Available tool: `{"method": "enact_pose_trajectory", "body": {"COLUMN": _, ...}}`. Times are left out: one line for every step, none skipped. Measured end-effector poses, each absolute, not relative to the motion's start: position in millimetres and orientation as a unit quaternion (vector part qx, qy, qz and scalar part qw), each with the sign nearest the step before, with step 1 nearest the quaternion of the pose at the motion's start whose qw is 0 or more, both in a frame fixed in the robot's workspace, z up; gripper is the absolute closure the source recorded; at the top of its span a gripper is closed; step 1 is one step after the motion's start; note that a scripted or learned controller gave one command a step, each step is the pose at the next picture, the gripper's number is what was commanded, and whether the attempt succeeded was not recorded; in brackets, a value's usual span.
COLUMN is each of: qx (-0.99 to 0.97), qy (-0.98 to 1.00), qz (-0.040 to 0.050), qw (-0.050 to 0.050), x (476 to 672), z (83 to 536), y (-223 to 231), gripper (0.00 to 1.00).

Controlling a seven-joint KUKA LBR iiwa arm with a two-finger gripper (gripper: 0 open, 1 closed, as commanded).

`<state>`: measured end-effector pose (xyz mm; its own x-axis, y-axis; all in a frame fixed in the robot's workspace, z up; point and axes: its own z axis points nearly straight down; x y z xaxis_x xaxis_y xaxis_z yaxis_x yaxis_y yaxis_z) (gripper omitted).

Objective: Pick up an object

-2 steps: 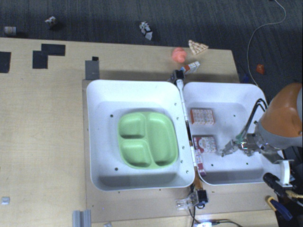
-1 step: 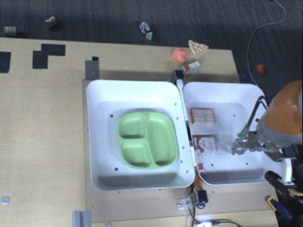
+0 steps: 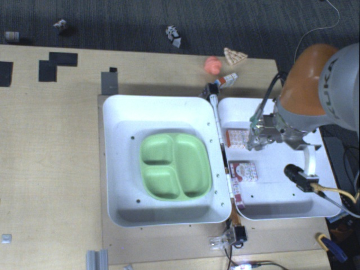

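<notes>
Two small red-and-white packets lie in the right bin (image 3: pixel 270 198). One packet (image 3: pixel 235 137) is near the bin's left wall, and the other packet (image 3: pixel 244 171) lies just in front of it. My gripper (image 3: pixel 257 138) hangs low over the right bin, right beside the farther packet's right edge. Nothing shows between the gripper and either packet. The grey arm with its orange band (image 3: pixel 306 83) reaches in from the right above the bin.
The left bin (image 3: pixel 121 151) holds a green divided plate (image 3: pixel 175 165). Behind the bins, a pink ball (image 3: pixel 212 65), a triangular piece (image 3: pixel 235 55) and a small tube (image 3: pixel 228 80) lie on the bench. Black patches (image 3: pixel 56 65) mark the bench's far left.
</notes>
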<state>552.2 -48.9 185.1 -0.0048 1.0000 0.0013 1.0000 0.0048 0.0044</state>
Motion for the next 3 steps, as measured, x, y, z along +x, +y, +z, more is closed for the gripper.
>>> {"method": "enact_pose_trajectory", "body": {"qx": 0.706, "qy": 0.708, "qz": 0.0008, "qw": 0.000, "x": 486.9, "z": 184.2, "y": -30.8, "gripper": 1.00}}
{"method": "enact_pose_trajectory", "body": {"qx": 0.706, "qy": 0.708, "qz": 0.0007, "qw": 0.001, "x": 554.1, "z": 154.0, "y": -105.8, "gripper": 1.00}}
{"method": "enact_pose_trajectory", "body": {"qx": 0.706, "qy": 0.708, "qz": 0.0005, "qw": 0.002, "x": 493.3, "z": 213.3, "y": -207.2, "gripper": 1.00}}
